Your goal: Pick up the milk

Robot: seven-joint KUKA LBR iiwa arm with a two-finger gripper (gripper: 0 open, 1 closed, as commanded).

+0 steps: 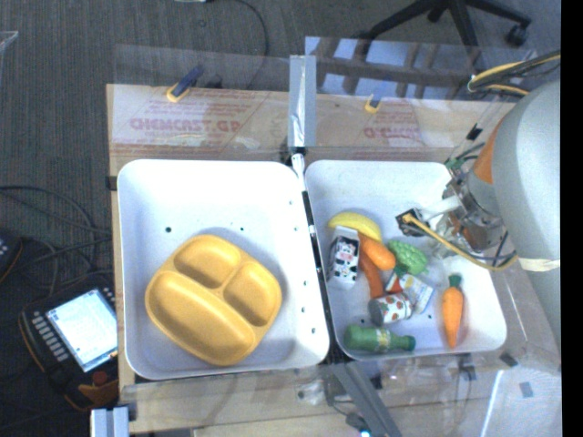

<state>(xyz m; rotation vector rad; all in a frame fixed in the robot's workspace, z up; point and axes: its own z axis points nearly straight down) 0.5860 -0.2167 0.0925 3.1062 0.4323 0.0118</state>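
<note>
Milk is the goal, and nothing sits between my jaws yet. They hang over the right-hand side of the right bin (383, 176), tucked under my wrist, and from this slant I cannot tell whether they stand wide or narrow. My arm (537, 180) reaches in above that bin's right wall.

Nearest below me lie a knobbly green vegetable (407, 255) and an orange carrot (453, 309). Further left are a small can (392, 309), a second carrot (376, 260) and a green bottle (378, 340) at the bin's near edge.

The milk (344, 259), a little cow-patterned carton, lies on the far side of that clutter from me. It is close to the wall that divides the two bins, just below the banana (354, 223), with the second carrot just beside it. Whether they touch I cannot tell.

Beyond the wall, the left bin (182, 198) holds a yellow divided plate (214, 297), and both bins rest on the desk (200, 126).

I judge this the approach step, with no grasp begun. The next move calls for crossing the bin leftward, centring over the carton, and descending so the jaws clear the wall, banana and carrot.
</note>
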